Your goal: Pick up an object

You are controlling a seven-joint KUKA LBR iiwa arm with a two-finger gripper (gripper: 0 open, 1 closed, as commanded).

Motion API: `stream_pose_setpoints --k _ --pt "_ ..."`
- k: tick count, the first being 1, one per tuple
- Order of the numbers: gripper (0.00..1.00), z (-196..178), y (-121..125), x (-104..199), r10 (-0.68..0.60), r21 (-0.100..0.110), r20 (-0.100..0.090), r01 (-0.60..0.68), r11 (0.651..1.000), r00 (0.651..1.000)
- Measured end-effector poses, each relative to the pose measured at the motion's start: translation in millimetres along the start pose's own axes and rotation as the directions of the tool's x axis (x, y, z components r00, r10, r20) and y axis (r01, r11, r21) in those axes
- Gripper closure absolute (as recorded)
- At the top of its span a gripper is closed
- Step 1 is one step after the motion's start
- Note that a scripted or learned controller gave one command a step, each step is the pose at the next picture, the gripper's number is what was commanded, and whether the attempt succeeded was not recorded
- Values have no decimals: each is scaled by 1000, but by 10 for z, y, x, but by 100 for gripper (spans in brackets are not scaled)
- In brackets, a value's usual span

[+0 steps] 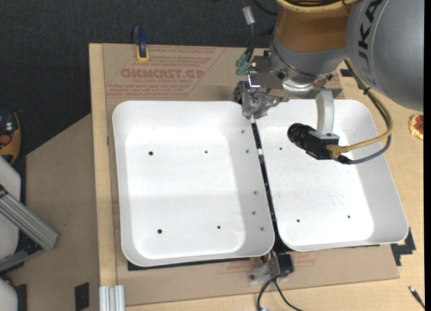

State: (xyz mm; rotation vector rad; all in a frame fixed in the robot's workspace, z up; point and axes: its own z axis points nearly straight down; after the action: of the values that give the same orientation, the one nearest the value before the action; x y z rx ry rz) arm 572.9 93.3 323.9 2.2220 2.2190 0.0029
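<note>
My gripper (258, 101) hangs at the far edge where the left bin (128, 168) and right bin (384, 188) meet; apart or together, I cannot tell. Where the object lies I cannot tell; perhaps the arm hides it. Descending here, I risk striking the rims and grasping nothing.

Bench setting seen from above, at a slant.
A tan board (168, 67) printed with red lettering lies on a paler bench top (60, 161); a blue-and-yellow clamp (141, 42) grips its far edge. Dark carpet-like floor (81, 0) lies beyond. Aluminium framing (27, 222) stands at left.
</note>
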Motion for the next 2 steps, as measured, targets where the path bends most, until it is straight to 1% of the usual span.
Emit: stream_pose_setpoints --k 1,2 --pt "100 500 200 810 -9 7 -1 9 1000 1000" --pt "100 138 74 837 -3 -2 -2 3 1000 1000"
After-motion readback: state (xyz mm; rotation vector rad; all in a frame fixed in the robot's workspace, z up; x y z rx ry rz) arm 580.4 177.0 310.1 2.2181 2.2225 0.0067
